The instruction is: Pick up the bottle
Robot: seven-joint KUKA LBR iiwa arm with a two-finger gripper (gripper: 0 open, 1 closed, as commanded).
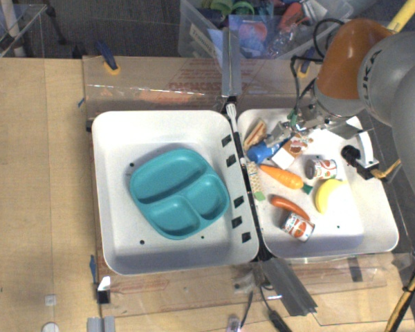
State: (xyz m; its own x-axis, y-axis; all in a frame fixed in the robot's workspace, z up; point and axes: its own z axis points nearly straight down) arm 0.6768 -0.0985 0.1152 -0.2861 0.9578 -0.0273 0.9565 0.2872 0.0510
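Camera view looks down on two shallow white bins set side by side on a wooden bench. Left bin (107,185) holds a teal divided plate (178,192) with three compartments, lying flat near the middle and turned at an angle to the bin walls.

Right bin (373,220) holds a scatter of small things. A blue bottle (265,150) lies on its side near the bin's far left corner, close to the divider between the bins. Just in front of it an orange carrot (282,177) lies aslant, and a small white block (283,159) sits between them, touching or nearly touching both. A red sausage (289,206) lies closer to the front, with a small red and white can (299,227) on its side just beside it. A yellow banana (325,194) lies to the right of the carrot, and a second small can (323,168) sits just behind the banana. A brown stick-like piece (254,133) rests at the far edge by the bottle.

The gripper (299,124) hangs over the far part of the right bin, just right of the bottle, amid clutter; whether its jaws are wide or narrow cannot be told. A clear tub of mixed toys (263,9) stands behind the bins.
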